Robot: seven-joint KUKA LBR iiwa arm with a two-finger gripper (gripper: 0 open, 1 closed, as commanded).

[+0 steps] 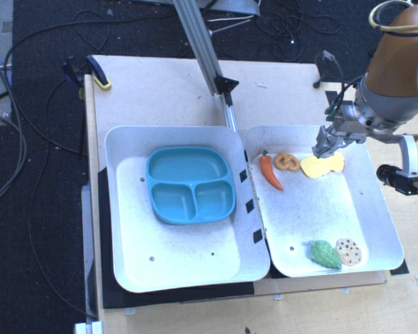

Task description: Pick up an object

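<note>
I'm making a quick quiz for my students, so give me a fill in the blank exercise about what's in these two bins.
1. The blue divided tray lies in the ____ bin.
2. The hand hovers at the ____ item.
3. Left of the pretzel lies an orange ____.
4. The cookie lies beside a ____ item.

Missing words: left; yellow; carrot; green

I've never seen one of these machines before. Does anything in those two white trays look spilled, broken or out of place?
Nothing stands out. The blue divided plate sits flat in the left bin. In the right bin, the carrot, pretzel, yellow piece, green item and cookie lie apart and intact.
</note>
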